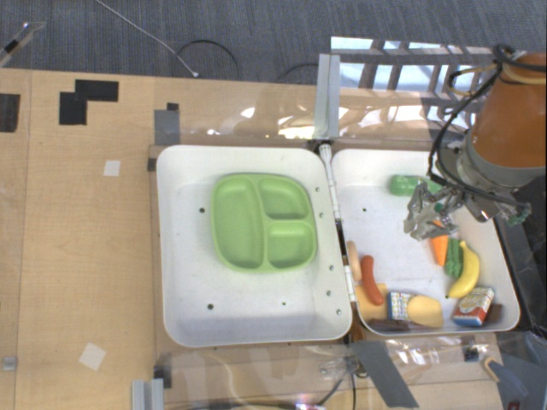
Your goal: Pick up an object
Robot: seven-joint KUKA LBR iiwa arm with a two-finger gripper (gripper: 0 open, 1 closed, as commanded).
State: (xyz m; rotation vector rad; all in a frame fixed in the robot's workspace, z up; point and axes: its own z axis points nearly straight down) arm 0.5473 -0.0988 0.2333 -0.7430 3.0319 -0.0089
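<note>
Gripper (425, 214) is hovering low in the right bin (376, 229), jaws spread wide and holding nothing, just beside the carrot (439, 249) at its 5 o'clock. The banana (466, 272) is lying farther out at 5 o'clock, so the carrot is probably the target.

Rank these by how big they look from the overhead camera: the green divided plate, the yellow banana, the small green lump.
1. Green divided plastic plate, by far the largest.
2. Curved yellow banana.
3. Small green lump, smallest, though its right end is partly hidden.
</note>
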